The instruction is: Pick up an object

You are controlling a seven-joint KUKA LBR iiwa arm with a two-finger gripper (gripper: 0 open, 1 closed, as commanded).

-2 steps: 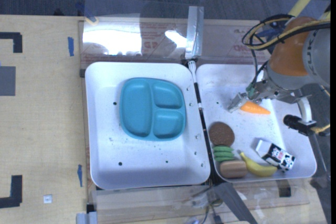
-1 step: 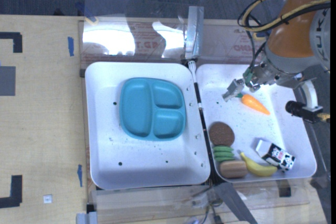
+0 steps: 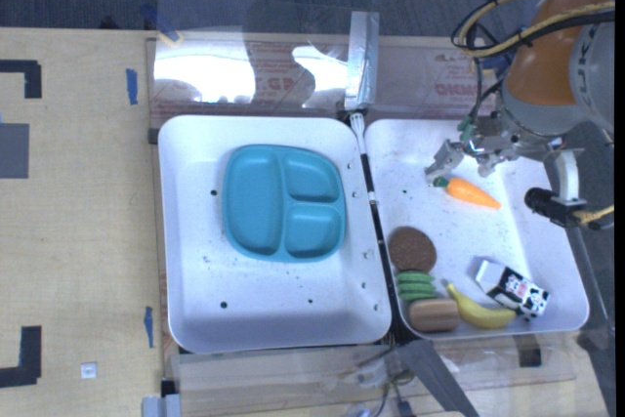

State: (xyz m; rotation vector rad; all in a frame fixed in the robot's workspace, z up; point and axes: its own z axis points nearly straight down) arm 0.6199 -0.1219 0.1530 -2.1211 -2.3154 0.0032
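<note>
My gripper [image 3: 463, 161] hovers over the upper part of the right bin [image 3: 391, 146], its two fingers spread to either side, and it looks open with nothing between them. An orange carrot [image 3: 473, 193] lies on the bin floor just below and slightly right of the fingertips. Lower in the same bin are a round brown cookie [image 3: 413, 249], a green ridged piece [image 3: 415, 285], a brown bread roll [image 3: 433, 313], a yellow banana [image 3: 480, 308] and a small black-and-white carton [image 3: 513, 288].
The left bin [image 3: 186, 239] holds a blue divided plate [image 3: 285, 202]. A metal divider [image 3: 361, 73] and clear sheet stand behind the bins. The arm with its orange band [image 3: 547, 54] and cables hangs over the right bin's top right corner.
</note>
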